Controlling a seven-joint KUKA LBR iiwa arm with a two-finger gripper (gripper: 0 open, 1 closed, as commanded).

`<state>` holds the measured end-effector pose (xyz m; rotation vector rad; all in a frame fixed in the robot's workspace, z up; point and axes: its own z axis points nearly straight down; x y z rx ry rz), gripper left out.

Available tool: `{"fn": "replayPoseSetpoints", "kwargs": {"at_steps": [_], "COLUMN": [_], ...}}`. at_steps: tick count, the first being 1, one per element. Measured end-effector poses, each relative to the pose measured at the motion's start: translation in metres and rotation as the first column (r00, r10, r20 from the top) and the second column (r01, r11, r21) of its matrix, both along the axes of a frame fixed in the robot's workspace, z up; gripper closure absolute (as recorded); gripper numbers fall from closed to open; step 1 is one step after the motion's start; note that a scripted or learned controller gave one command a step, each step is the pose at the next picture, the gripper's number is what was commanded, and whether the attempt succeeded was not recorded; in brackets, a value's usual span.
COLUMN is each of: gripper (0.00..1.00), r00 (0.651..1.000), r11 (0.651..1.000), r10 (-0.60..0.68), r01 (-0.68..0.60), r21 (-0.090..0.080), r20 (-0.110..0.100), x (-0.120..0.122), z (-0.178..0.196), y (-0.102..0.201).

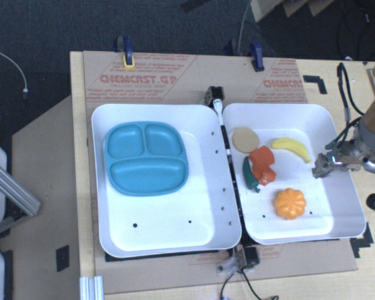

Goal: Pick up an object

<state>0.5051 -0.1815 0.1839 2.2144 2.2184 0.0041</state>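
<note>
The right bin [312,227] holds several toy foods. A tan round cookie [244,139] lies at its upper left, with a red pepper [262,164] just below it and a dark green chilli [249,174] along the pepper's left side. A yellow banana [291,148] lies right of the cookie. An orange pumpkin [290,203] sits lower in the bin. My gripper [325,165] hangs over the bin's right part, right of the banana and above-right of the pumpkin, with nothing seen in it.
The left bin [112,224] carries a blue three-compartment plate [147,157]. A black divider strip [228,167] runs between the bins. Clamps [128,54] hold the cardboard bench cover at the back. Cables hang near the arm at the right.
</note>
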Motion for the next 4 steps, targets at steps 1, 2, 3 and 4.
{"fn": "replayPoseSetpoints", "kwargs": {"at_steps": [1,2,3,4], "gripper": [1.00,1.00,1.00,1.00], "r00": [1.000,1.000,1.000,1.000], "r11": [1.000,1.000,1.000,1.000], "r10": [-0.001,0.000,0.005,0.004], "r01": [0.001,0.000,-0.005,-0.004], "r21": [-0.001,-0.001,0.005,0.005], "r20": [0.001,0.002,-0.008,-0.009], "x": [0.001,0.002,0.018,0.030], "z": [0.061,0.115,0.105,0.098], "y": [-0.008,-0.009,0.046,0.097]}}
